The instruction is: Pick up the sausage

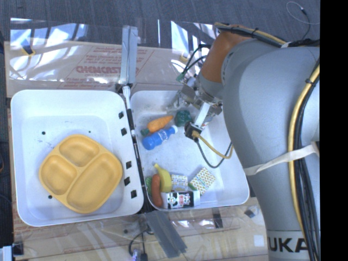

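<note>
You see the arm [266,102] reach in from the right, its gripper [184,98] angled down toward the view's left

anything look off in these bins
Nothing spilled or broken. The yellow plate sits askew in the left bin, and the sausage is crowded by a banana and carton in a near corner of the right bin.

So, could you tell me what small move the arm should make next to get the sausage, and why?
Probably shift the tool toward the near left corner of the right bin, to hover over the sausage. The tool sits at the far end by the carrot, while the sausage lies beside the banana.
</note>
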You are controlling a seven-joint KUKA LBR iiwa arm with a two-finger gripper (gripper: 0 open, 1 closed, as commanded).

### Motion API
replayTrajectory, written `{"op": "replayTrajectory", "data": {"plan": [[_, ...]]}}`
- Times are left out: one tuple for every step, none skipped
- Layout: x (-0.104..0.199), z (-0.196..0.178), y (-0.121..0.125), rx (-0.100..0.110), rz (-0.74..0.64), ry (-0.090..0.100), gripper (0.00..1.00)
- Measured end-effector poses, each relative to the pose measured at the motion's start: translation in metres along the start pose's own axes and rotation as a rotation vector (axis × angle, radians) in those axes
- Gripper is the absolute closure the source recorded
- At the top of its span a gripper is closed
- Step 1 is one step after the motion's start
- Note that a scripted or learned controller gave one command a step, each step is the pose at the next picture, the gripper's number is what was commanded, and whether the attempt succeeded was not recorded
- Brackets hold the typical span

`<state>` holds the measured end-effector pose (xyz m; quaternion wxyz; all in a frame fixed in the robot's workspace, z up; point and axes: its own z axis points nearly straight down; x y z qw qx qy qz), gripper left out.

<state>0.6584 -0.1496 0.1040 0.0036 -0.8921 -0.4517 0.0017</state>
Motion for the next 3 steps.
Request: {"op": "replayTrajectory", "data": {"plan": [[0.012, 0.014, -0.076, 0.0, 0.24, -0.001, 0.0], [0.038, 0.013, -0.05, -0.005, -0.002, -0.001, 0.0], [-0.011, 0.012, 0.006, -0.004, 0.032, 0.0, 0.0]]}}
